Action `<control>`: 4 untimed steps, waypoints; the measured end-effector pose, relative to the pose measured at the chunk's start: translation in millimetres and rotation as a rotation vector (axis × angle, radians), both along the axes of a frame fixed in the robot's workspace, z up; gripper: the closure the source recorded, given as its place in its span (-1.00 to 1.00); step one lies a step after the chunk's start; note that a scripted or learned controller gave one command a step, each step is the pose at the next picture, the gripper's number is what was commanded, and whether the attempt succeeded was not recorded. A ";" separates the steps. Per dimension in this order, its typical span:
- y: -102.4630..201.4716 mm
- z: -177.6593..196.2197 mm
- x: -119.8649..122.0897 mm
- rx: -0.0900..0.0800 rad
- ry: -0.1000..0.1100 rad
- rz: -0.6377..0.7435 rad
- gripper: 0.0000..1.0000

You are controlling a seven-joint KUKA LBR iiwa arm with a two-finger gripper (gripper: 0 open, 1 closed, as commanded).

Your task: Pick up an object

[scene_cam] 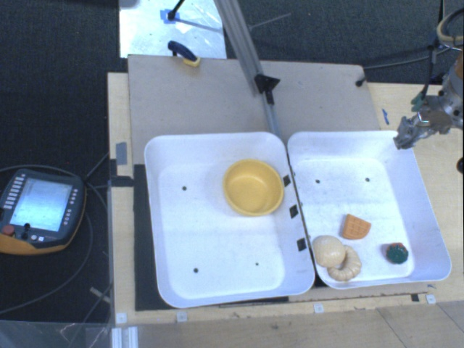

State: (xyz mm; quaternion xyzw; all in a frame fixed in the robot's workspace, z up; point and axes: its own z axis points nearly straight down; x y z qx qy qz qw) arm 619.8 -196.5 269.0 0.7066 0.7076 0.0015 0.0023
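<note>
A yellow bowl sits in the left bin, toward its upper right. The right bin holds an orange waffle-like piece, a tan bun-shaped item touching a beige ridged croissant-like item, and a small dark green and red object. My gripper hangs at the right bin's far right corner, above its rim, well apart from all the objects. I see nothing held in it.
A slanted metal pole crosses the cardboard backing behind the bins. A yellow-and-blue clamp grips the board's top edge. A teach pendant lies on the floor at left. Black cables run at upper right.
</note>
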 end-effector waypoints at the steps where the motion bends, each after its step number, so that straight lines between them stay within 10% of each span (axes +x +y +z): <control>1: 0.0 22.3 0.5 0.001 0.003 0.000 1.00; 4: 151.1 -24.6 -36.5 0.002 0.006 0.003 1.00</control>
